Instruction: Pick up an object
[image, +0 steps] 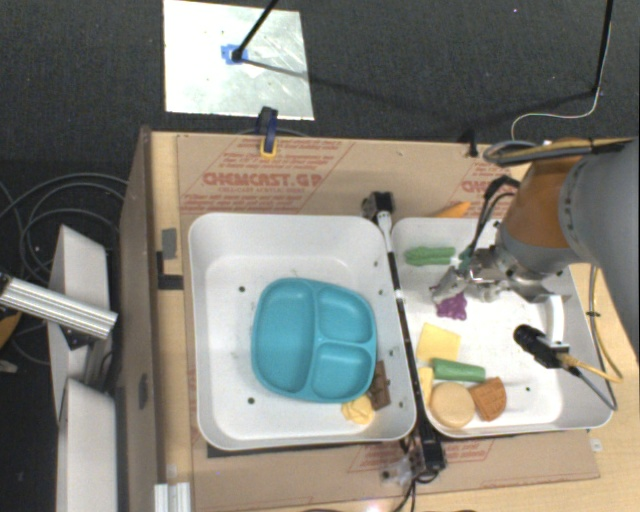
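Gripper (452, 287) sits low in the right bin (590, 400), fingers hidden, can't tell their state. Purple object (453, 307) just at its 6 o'clock. 2 green pieces: 1 (430, 256) at 11 o'clock, 1 (458, 369) further at 6. Left bin (215, 300): 1 teal plate (312, 340).

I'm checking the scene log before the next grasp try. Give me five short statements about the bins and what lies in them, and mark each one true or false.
1. The blue divided plate lies in the left bin. True.
2. The purple piece lies in the left bin. False: it lies in the right bin, just below the gripper.
3. A green piece lies near the top of the right bin. True.
4. The arm reaches over the left bin. False: it is over the right bin.
5. The round tan piece sits on the blue plate. False: it lies in the right bin's lower part.
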